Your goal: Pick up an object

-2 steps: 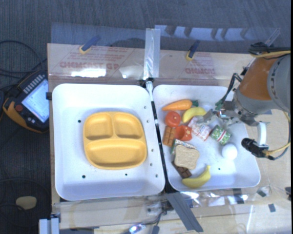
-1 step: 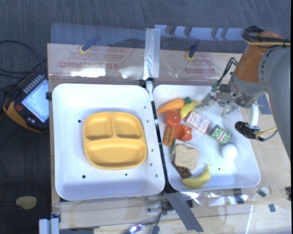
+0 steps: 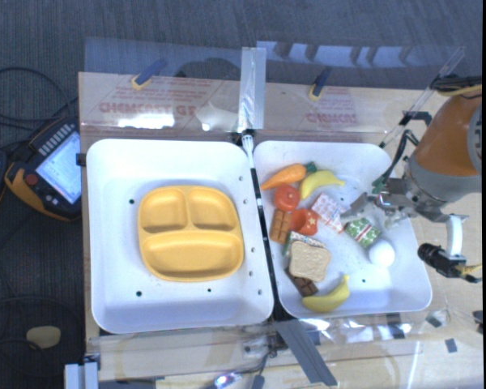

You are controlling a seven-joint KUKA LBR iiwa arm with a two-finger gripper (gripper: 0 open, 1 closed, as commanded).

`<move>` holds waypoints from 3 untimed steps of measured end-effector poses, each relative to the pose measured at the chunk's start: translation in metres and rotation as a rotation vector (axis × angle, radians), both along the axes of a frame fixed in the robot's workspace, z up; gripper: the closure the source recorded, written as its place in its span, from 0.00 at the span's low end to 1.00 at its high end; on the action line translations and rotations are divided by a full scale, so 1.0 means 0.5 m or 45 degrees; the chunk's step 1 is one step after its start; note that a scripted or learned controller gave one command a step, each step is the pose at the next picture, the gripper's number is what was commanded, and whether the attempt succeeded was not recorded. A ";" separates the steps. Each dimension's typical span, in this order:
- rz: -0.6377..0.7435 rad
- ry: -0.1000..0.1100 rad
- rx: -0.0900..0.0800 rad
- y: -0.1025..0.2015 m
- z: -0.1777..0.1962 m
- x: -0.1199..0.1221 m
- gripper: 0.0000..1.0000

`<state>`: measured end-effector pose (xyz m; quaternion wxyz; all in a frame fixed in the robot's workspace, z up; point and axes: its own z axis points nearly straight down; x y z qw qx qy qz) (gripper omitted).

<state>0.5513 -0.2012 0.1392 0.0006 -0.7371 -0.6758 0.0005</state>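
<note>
The gripper (image 3: 378,207) hangs over the right bin (image 3: 405,294), just above a green-and-white carton (image 3: 361,231) beside a white egg (image 3: 381,254); its grip state cannot be told, nothing visibly held.

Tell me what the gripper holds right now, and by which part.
Cannot be told. The gripper sits low over the right bin, by the green-and-white packet, with nothing seen between its fingers.

Two shallow white plastic bins (image 3: 105,298): smooth, semi-gloss. Yellow sectioned plastic tray (image 3: 191,232): matt. Glossy plastic toy banana (image 3: 328,296), bin's 6 o'clock. Dark floor covering (image 3: 227,6): rough, ribbed.
</note>
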 end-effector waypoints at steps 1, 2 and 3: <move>-0.009 -0.020 -0.001 0.003 -0.091 0.019 0.00; -0.008 -0.035 -0.002 0.004 -0.063 0.027 1.00; -0.167 -0.007 -0.001 -0.015 -0.060 0.012 1.00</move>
